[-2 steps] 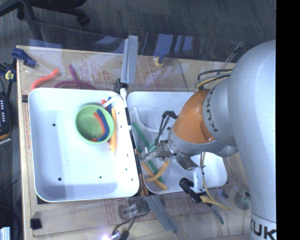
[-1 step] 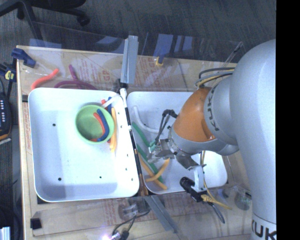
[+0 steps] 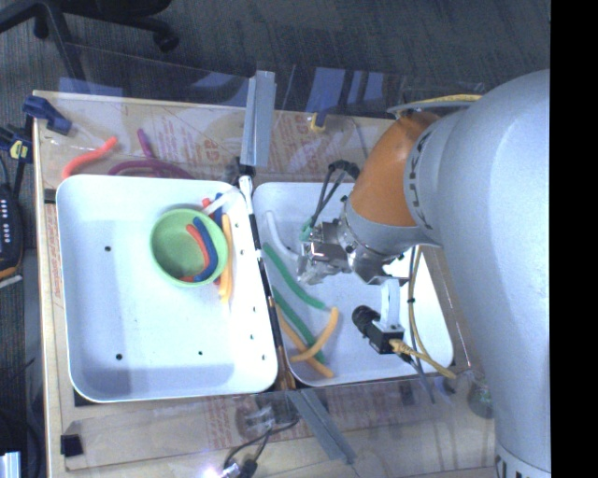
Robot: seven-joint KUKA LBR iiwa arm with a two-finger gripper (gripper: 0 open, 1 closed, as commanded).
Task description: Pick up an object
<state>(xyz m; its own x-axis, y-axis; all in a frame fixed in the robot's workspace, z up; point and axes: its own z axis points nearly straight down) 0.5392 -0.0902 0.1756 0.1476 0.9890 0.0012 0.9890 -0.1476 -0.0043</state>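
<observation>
Your end effector (image 3: 318, 261) sits low in the right bin (image 3: 430, 359) by the green strip (image 3: 304, 289) — can't tell if it's gripping. Center over the strip w/ clearance from the orange pieces (image 3: 313, 345) — then lift straight.

Dark grey carpet floor (image 3: 308, 37) across the top, ribbed in fine diagonal lines. Black chair base (image 3: 103, 23) with casters at upper left, standing on that carpet. Pale wooden bench top (image 3: 187, 126) below it, printed with faint red markings, tilted slightly in the slanted downward look. Clear sheet (image 3: 374, 89) along the bench's far edge, catching bluish reflections. Grey metal post (image 3: 258, 117) rising from the bench's far middle. Blue clamp (image 3: 45, 114) at the bench's far left corner. Black equipment (image 3: 7, 233) hard against the left edge. Metal bracket (image 3: 322, 425) and cables (image 3: 238, 457) at the near edge, with one bright glint beside them. Even, soft light overall, shadows faint.
</observation>
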